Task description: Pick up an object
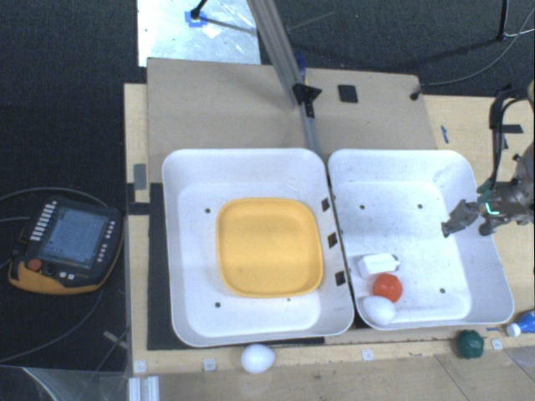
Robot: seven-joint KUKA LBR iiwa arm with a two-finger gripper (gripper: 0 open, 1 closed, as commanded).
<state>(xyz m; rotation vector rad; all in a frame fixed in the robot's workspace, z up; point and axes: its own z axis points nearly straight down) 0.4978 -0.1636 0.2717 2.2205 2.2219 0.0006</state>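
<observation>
Pale worktop, two white bins — yellow plate left; orange ball near corner right. Pincer poised right, empty-looking, opening impossible to tell.

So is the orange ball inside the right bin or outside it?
Inside. The orange ball lies within the right bin's rim, near its front left corner, between a white block and a white ball.

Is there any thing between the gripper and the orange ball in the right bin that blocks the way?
Nothing visible blocks it. The gripper is over the right side of the right bin, and bare bin floor lies between it and the orange ball. A white block and a white ball crowd the orange ball closely.
</observation>
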